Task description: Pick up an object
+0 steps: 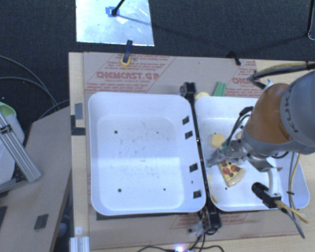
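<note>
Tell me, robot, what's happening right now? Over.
Gripper low in right bin, grip unclear. Pizza slice toy just beside it. Yellow piece close by.

A dark carpeted floor (pixel 31 30) surrounds the bench, with black cables (pixel 21 72) curving across it at the left and top right. A shiny metal plate (pixel 114 14) lies on the floor at the top, catching bright light. The bench top is a brown board (pixel 147 72) printed with red lettering. At the left stands a lower tan table (pixel 44 167), with slanted aluminium rails (pixel 13 146) across its edge.
</note>
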